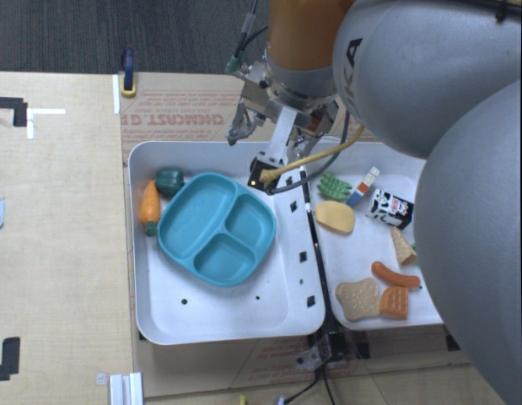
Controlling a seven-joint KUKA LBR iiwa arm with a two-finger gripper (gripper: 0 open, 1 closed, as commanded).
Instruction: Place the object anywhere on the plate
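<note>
Teal plate (193, 218) sits mid left bin (235, 310), nearward of the pincer (241, 130), whose grip cannot be told. Carrot (149, 205), likely the object, lies far-to-near just beside the plate's left rim.

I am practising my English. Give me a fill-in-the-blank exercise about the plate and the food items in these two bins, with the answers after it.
1. The blue plate is divided into ___ compartments.
2. The bin that holds the plate is on the view's ___ side.
3. The orange carrot lies beside the plate, in the ___ bin as it.
4. The slice of bread lies in the bin on the view's ___ side.

Missing words: three; left; same; right.
</note>
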